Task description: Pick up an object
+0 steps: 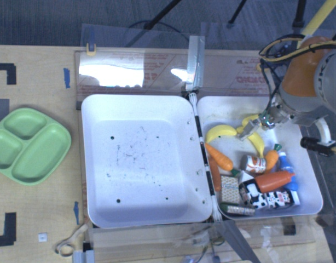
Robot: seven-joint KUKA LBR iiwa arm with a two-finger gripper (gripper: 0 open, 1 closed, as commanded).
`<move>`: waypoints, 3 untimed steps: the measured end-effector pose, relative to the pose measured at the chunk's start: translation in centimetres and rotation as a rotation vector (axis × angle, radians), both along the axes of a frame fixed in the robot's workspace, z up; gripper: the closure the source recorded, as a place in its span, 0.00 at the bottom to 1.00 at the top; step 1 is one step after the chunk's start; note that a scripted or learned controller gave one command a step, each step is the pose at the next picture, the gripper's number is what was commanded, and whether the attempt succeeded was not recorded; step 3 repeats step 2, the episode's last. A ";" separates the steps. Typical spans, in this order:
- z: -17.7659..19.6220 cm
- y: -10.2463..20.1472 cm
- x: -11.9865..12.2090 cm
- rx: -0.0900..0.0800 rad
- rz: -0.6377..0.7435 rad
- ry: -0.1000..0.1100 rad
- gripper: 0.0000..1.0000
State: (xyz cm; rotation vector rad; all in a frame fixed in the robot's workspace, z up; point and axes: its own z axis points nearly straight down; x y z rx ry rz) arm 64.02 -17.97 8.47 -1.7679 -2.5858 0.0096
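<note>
Bananas point(221, 131) lie in the right bin point(316, 201), near the top of the pile of toys there. One yellow banana curves to the left, and another banana piece point(256, 143) sits just to its right. The gripper point(250, 127) hangs right over them, in the upper right part of the frame, at the end of the grey arm point(316, 86) with its orange band point(302, 70). Its two thin fingers point(254, 124) point down and to the left, and they look spread a little, with nothing caught between them. Lower in the same bin there is an orange carrot point(220, 158) by the left wall, a small can point(255, 163), a red-orange toy point(273, 181), a blue bottle point(284, 163), a black and white box point(269, 199) and a little speckled block point(229, 189). The things are packed close and touch each other. The left bin point(140, 152) is in the middle of the frame, right beside the other one. A green plate point(28, 145) with three parts sits far left on the wooden bench point(36, 212). A clear plastic sheet point(135, 70) stands behind the bins at the top.
</note>
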 end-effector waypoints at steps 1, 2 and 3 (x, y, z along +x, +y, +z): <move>1.3 0.0 0.4 -0.003 0.002 -0.014 1.00; 10.7 0.5 -0.9 -0.001 0.076 -0.016 1.00; 10.7 0.5 -0.9 -0.001 0.076 -0.016 1.00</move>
